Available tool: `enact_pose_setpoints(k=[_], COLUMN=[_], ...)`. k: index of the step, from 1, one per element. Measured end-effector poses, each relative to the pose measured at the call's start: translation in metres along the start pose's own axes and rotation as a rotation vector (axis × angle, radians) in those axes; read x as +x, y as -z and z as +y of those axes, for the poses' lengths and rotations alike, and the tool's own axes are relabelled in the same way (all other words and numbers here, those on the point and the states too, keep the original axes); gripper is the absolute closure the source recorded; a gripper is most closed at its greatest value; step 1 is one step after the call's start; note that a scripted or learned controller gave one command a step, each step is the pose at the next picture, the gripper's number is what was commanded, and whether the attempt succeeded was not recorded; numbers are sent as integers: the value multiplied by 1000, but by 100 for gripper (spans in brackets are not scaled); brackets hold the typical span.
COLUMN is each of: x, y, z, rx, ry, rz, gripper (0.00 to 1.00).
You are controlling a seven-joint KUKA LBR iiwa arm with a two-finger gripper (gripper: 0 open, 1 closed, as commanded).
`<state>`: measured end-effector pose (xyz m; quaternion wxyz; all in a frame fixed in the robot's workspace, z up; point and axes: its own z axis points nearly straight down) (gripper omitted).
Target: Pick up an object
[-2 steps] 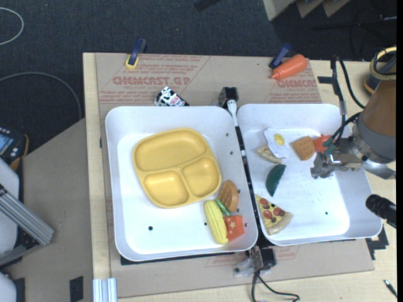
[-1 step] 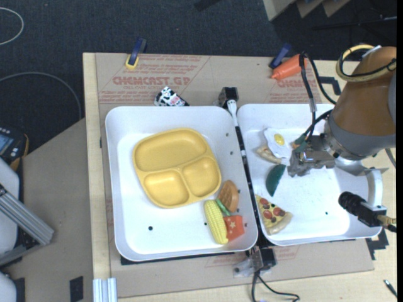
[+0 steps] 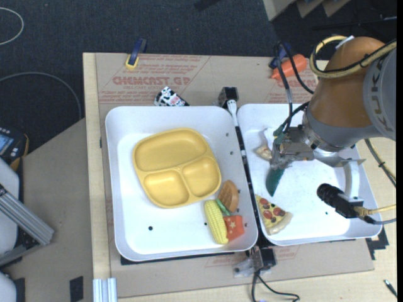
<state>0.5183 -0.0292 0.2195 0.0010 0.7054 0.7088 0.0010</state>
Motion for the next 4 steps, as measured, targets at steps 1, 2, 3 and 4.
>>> enact_pose_setpoints(k=[1, 2, 3, 4], x=[41, 65, 69, 73], y=[7, -1, 15, -5], z=[14, 29, 28, 23], rx=[0, 0, -1, 7], ry=[0, -1, -3, -5], rz=[0, 0, 0, 0], gripper=[100, 100, 100, 100])
